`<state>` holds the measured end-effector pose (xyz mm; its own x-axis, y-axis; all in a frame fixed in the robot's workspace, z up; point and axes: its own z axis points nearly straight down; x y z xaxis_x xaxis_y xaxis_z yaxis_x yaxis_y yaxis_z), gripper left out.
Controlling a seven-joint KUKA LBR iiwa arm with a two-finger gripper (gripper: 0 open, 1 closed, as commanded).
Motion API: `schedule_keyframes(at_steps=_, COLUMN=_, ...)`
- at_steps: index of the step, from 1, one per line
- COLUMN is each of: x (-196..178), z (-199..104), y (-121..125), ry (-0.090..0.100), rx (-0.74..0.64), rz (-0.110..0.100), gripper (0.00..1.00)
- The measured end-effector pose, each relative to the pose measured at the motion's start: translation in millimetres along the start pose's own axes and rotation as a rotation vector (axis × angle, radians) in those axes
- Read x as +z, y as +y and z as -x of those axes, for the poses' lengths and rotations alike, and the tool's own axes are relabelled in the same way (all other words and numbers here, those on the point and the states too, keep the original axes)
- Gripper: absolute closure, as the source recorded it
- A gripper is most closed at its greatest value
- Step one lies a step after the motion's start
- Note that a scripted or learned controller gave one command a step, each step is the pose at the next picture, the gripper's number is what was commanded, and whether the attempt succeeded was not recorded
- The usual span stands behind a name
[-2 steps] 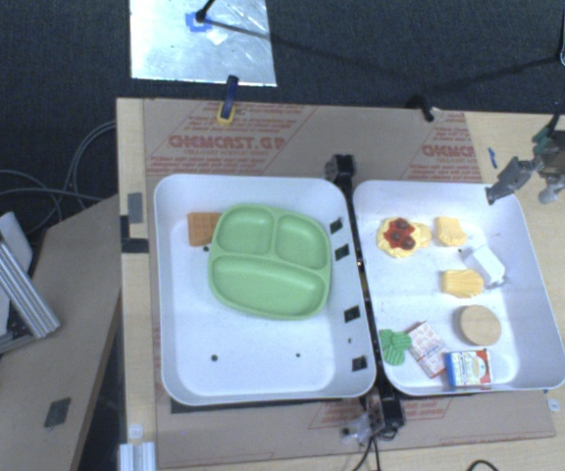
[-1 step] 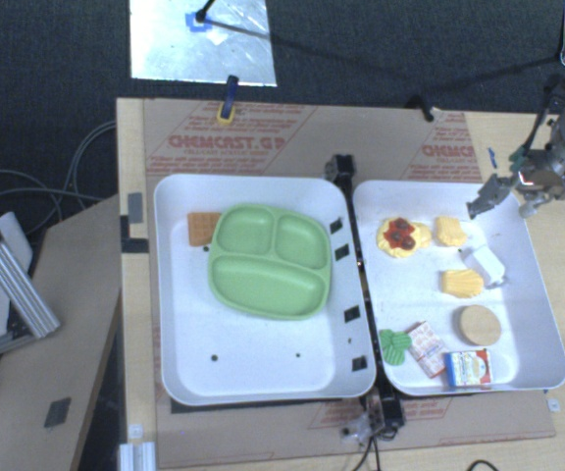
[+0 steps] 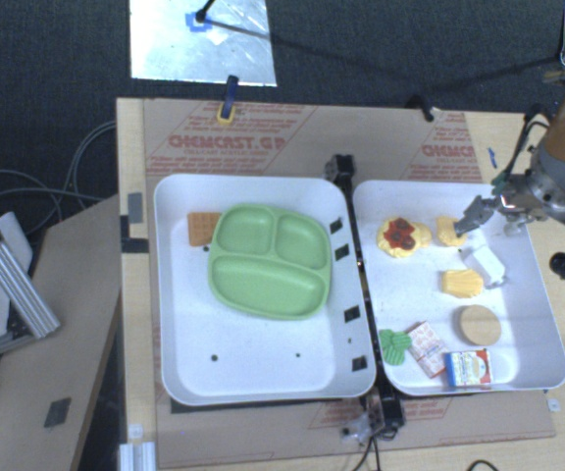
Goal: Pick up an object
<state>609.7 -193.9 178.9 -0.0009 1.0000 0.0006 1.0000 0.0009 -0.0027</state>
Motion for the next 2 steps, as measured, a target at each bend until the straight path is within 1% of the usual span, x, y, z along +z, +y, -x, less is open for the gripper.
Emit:
schedule_keyframes(at_steps=1, x=45, z=7, y=3, ry=-0.001, rx=0.0, rz=0.001, gripper=0.0)
schedule_keyframes(at_steps=2, x=97, z=6, y=3, ry=0.0, rx=0.0, rz=0.001, gripper=0.0)
